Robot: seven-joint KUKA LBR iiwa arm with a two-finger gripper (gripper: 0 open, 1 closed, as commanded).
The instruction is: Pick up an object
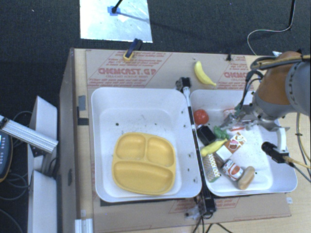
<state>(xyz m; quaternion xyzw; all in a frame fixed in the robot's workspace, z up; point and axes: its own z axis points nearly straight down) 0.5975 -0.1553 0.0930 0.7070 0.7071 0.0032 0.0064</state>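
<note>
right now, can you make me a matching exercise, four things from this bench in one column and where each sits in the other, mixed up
Things:
1. yellow divided tray
2. banana
3. red tomato
4. bread roll

Places:
A. on the cardboard behind the bins
B. near front edge of the right bin
C. in the left bin
D. right bin, close to the divider between the bins

Pairs: 1-C, 2-A, 3-D, 4-B

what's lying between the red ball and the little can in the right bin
In the camera view, between the red ball and the can lie a black object and a yellow banana-shaped toy.
</note>
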